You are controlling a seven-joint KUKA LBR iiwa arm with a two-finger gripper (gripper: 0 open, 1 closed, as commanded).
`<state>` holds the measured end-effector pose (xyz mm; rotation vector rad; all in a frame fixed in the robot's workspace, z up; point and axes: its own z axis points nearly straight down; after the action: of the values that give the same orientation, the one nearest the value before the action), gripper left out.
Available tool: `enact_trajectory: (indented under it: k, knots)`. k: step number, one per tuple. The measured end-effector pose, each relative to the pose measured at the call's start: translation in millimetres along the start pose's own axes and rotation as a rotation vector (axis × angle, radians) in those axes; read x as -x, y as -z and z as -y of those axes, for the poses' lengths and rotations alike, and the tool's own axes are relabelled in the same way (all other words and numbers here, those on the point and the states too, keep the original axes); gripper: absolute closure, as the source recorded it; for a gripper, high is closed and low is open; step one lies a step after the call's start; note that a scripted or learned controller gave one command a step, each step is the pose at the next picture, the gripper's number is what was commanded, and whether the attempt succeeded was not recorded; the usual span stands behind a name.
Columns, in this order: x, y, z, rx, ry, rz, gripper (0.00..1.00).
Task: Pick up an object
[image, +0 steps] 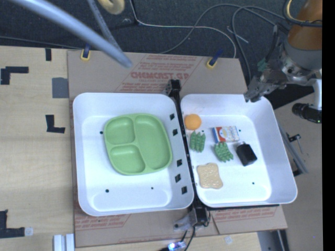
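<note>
The bench (31, 140) spreads out under everything, with a sheet of cardboard (157, 69) lying on it beneath the two bins. The left bin (89, 192) sits far to the left of the gripper (253, 95) and lower in the view. The right bin (277, 187) lies just below and to the left of the gripper, which hangs at that bin's upper right corner, over the rim. The arm (303, 30) rises up and to the right of the gripper, with its orange band at the top right.

Whether the gripper is wide or narrow cannot be told: its tip is dark and small against the bin's edge, and nothing can be seen between its tips.

A green plate (138, 144) with three compartments lies flat in the left bin, well away to the gripper's lower left.

The smaller things all lie in the right bin, below and left of the gripper. A slice of bread (210, 175) is the farthest down, near the bin's left wall. A small red and white carton (225, 134) sits nearer, toward the bin's middle. A black block (246, 154) lies just below and right of the carton, tilted. Two green leafy pieces lie left of it: one (223, 151) just beside the block, the other (197, 140) farther left. An orange (192, 122) sits above that second piece, close to the bin's left wall.
</note>
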<state>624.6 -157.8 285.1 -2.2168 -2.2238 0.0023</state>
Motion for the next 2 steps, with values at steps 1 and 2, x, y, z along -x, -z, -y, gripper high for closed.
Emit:
enact_trajectory:
  k: [1, 2]
  knots:
    - [-52.7, -22.5, 14.6, -0.002, 0.002, -0.001, 1.00]
    - [-110.9, -37.4, 35.1, -0.001, 0.003, -0.002, 1.00]
